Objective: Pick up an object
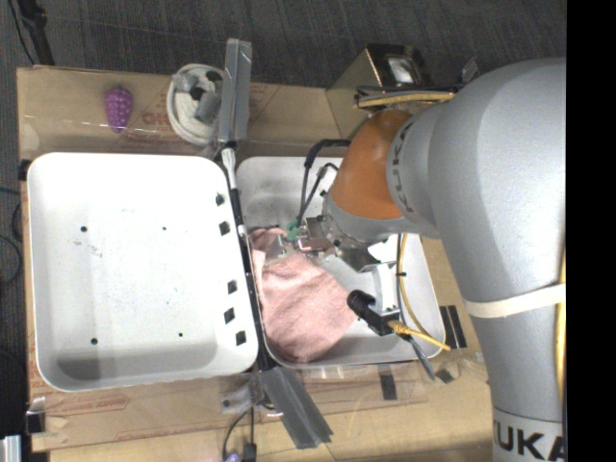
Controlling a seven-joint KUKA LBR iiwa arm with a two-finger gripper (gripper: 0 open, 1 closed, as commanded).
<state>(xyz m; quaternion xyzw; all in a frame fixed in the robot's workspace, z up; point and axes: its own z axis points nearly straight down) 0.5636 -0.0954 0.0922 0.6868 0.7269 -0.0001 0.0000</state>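
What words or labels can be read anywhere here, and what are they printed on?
"UKA", with the start of the word cut off at the frame's bottom edge: on the grey robot arm, lower right.
Faint reddish print on the cardboard sheet beside the purple object: too blurred to read.

- The arm [500, 210] covers the right side of the right bin [279, 176], so that bin's right wall and far right corner cannot be seen.
- The gripper [306, 239] sits low over the pink cloth [298, 301]; its tips are lost among the wrist parts and cables, too small to make out.
- The cloth's right edge runs under a black part of the arm.
- The arm's base is cut off by the bottom edge.
- A small purple thing [118, 107] beyond the left bin's [58, 258] far edge is too blurred to name.
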